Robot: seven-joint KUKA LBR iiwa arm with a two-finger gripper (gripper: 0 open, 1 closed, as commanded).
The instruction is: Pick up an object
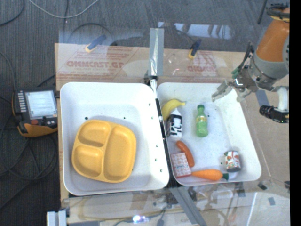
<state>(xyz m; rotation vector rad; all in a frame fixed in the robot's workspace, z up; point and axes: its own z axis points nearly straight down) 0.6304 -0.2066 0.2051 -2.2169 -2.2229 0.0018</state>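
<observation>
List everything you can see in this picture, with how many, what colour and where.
bins: 2, white, side by side on the bench
divided plate: 1, yellow, left bin
banana: 1, yellow, right bin, top left
black-and-white carton: 1, right bin, below the banana
bottle: 1, green, right bin, middle
sausage: 1, orange-red, right bin, lower left
packet: 1, pink-red, right bin, bottom left
carrot: 1, orange, right bin, bottom edge
can: 1, printed, right bin, lower right
handheld screen unit: 1, black and orange, floor at left
arm: 1, grey and orange, upper right
gripper: 1, open, over the right bin's top right corner
</observation>
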